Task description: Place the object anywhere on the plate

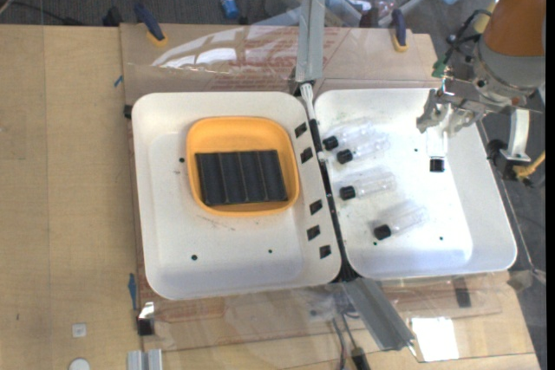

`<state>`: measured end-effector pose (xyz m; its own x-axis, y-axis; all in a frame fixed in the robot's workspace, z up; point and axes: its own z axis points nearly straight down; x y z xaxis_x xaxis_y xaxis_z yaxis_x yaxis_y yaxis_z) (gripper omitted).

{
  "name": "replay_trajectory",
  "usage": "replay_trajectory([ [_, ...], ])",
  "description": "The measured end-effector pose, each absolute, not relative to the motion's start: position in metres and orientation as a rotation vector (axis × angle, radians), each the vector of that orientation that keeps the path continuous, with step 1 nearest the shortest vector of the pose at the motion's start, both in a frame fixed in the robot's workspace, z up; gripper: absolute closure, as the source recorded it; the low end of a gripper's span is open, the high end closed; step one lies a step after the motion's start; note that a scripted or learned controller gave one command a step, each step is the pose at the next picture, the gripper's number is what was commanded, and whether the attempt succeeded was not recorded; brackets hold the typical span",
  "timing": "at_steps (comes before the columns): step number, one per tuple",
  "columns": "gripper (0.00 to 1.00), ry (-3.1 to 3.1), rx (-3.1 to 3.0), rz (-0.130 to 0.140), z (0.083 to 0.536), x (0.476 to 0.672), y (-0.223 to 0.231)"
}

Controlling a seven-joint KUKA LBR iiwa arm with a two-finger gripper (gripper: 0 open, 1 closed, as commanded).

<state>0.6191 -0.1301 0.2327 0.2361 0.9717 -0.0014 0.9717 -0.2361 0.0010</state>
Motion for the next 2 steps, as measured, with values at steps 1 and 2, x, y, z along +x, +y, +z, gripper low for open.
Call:
replay_trajectory([
  [1, 1.00, 1.987, 2.429, 0.001, 0.217, 0.668, -0.129],
  [2, 1.00, 2.175, 2.260, 0.004, 0.242, 0.668, -0.118],
])
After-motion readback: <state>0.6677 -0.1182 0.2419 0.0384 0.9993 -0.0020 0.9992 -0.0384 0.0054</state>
